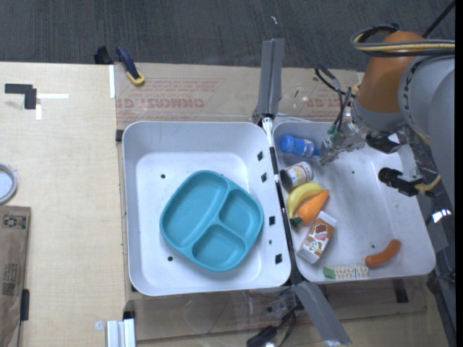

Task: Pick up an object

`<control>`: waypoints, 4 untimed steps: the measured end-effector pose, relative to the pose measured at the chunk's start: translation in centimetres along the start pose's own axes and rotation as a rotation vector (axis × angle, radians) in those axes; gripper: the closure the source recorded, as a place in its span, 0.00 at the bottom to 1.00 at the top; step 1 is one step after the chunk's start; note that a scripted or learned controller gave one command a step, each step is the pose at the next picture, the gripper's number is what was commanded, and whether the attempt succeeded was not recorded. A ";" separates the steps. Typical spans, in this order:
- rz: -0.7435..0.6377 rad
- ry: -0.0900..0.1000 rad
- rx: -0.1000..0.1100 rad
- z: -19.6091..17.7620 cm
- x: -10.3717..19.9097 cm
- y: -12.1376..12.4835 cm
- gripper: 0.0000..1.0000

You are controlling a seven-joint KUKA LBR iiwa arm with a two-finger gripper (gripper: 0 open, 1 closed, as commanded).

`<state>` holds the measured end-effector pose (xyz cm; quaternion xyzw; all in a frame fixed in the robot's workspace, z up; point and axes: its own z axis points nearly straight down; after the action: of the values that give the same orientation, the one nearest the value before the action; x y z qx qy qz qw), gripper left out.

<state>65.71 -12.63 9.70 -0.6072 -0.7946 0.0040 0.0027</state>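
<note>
Left bin (137, 194): holds a blue three-compartment plate (211, 220), lying flat, well to the left of the gripper and lower in view.

Right bin (412, 266): objects cluster along its left wall. A blue bottle (296, 146) lies on its side just left of the gripper, close to the fingertips but not visibly touched. A small can (298, 173) sits below and left of the gripper. Below that, a banana (304, 194) with a carrot (312, 207) lying against it. A small juice carton (316, 240) lies further below the gripper, tilted. A green-and-white strip (346, 271) rests at the bin's near edge. A sausage (382, 252) lies down and to the right of the gripper, well apart from it.

Gripper (334, 150): low over the upper part of the right bin, arm (405, 71) entering from the right. Cannot tell whether it is parted or closed; nothing visible in its grasp.
</note>
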 end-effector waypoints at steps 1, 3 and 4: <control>0.000 0.000 0.000 0.0 0.0 0.0 0.00; -0.396 -0.001 -0.010 0.7 2.1 -4.7 0.00; -0.391 -0.001 -0.010 -0.1 1.9 -4.7 1.00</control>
<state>60.70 -11.98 9.79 -0.4413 -0.8974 -0.0001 0.0000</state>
